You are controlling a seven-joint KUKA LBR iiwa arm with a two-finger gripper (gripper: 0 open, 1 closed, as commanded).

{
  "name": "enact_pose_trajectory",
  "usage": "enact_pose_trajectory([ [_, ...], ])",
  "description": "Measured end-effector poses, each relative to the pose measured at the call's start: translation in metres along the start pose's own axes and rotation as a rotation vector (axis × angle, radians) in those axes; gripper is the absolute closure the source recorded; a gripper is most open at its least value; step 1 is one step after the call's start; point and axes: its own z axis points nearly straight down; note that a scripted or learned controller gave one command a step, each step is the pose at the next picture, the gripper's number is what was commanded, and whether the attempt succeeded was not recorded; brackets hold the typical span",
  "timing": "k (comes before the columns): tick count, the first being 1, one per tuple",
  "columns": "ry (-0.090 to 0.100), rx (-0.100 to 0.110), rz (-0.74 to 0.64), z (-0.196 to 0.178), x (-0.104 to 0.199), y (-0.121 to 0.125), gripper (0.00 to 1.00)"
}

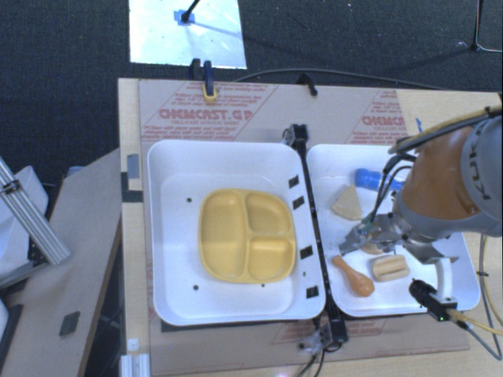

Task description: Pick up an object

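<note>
Pincer (363,236), low in the right bin (464,293) among a bread roll (390,268), an orange drumstick-shaped toy (354,276) and a tan wedge (346,203), has no object visibly lifted, its grip impossible to tell, so picking remains undone.

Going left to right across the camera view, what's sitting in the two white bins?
Yellow divided plate in the left bin → in the right bin: beige wedge → orange drumstick-shaped piece → tan bread-like roll. The gripper and the blue object overlap these, so I left them unplaced.
</note>
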Motion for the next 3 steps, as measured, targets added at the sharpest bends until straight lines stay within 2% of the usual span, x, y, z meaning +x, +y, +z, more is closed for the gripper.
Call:
enact_pose_trajectory([
  [1, -0.002, -0.008, -0.001, 0.038, 0.000, 0.002, 0.00],
  [2, -0.001, -0.007, -0.001, 0.027, 0.000, 0.002, 1.00],
  [3, -0.002, -0.009, -0.001, -0.018, -0.004, -0.001, 1.00],
])
